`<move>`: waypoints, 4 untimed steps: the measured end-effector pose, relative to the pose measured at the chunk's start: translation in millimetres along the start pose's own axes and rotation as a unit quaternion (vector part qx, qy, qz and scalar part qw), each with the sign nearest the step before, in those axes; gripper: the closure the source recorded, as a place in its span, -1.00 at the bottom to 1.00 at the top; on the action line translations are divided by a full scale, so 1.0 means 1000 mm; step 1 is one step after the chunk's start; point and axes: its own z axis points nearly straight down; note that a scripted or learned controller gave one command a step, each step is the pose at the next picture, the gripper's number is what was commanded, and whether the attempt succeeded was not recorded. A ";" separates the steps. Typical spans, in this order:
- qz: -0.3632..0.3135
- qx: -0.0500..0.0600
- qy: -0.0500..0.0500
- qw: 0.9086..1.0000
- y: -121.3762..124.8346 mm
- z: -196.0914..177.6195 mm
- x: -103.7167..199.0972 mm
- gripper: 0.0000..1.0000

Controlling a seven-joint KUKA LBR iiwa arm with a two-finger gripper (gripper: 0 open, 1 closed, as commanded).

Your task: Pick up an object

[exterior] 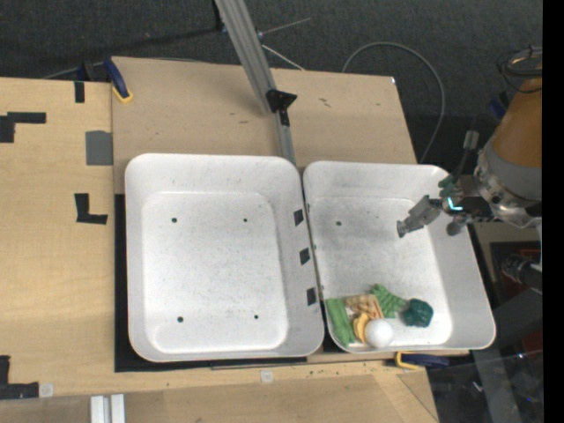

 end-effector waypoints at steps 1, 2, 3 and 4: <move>-0.001 -0.002 -0.001 1.000 0.001 -0.002 0.000 -1.00; 0.000 0.001 0.000 1.000 0.008 0.056 -0.005 -1.00; 0.000 0.002 0.000 1.000 0.010 0.120 0.000 -1.00; 0.000 0.001 0.000 1.000 0.009 0.181 -0.006 -1.00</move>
